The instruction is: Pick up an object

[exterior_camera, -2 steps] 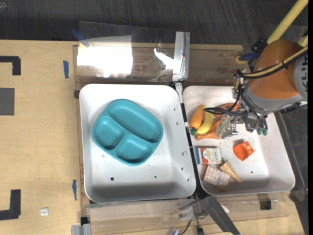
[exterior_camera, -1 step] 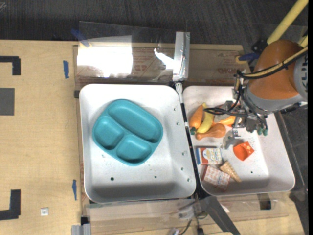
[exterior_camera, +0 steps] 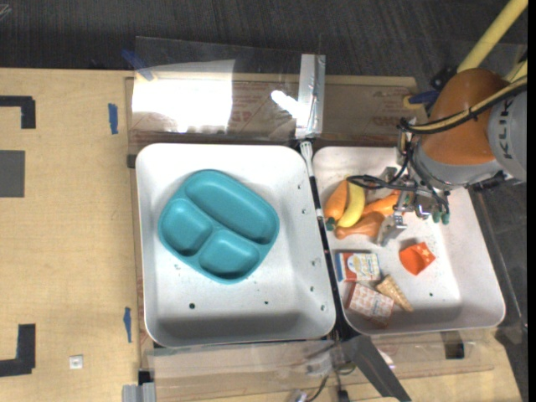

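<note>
Desk of pale brown board, blue tape marks and black squares toward its left edge; dark carpet beyond the far side. Two shallow white bins side by side. Left bin carrying a teal divided tray, tilted. Right bin carrying a banana lying against an orange carrot-like piece, another orange piece just beside them, a small orange-red block, a printed carton, a patterned packet and a cone near the bin's front wall. Clear plastic sheet behind the left bin.

Arm reaching in from right, orange band over the right bin's far corner. Hand low, beside the banana cluster; finger spread hard to read, cannot tell; nothing seen between the fingers.
</note>
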Controlling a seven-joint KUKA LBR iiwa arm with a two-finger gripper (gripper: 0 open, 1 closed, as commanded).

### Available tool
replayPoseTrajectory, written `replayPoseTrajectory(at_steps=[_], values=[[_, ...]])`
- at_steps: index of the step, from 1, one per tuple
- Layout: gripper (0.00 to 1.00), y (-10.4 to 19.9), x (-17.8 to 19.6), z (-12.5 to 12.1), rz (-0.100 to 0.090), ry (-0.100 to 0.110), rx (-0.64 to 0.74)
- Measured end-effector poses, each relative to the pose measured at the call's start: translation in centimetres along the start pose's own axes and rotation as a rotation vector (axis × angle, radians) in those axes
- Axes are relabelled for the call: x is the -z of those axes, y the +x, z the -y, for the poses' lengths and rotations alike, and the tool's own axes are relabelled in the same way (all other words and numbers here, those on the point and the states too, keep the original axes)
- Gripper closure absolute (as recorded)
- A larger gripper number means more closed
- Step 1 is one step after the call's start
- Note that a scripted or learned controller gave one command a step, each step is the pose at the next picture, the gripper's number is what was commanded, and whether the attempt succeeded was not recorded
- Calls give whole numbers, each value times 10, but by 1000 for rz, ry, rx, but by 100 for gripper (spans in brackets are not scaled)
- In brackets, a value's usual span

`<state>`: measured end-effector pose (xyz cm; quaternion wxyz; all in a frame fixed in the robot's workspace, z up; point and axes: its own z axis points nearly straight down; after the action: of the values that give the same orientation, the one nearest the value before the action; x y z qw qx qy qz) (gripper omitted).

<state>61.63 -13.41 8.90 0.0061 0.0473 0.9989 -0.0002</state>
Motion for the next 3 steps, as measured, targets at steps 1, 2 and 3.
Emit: replayPoseTrajectory(at_steps=[1, 2, 3], values=[[100, -3, 13, -1, 10, 2, 3], [100, 4, 173, -66, 10, -2, -3], [100, -24, 32, -33, -10, 0, 39]])
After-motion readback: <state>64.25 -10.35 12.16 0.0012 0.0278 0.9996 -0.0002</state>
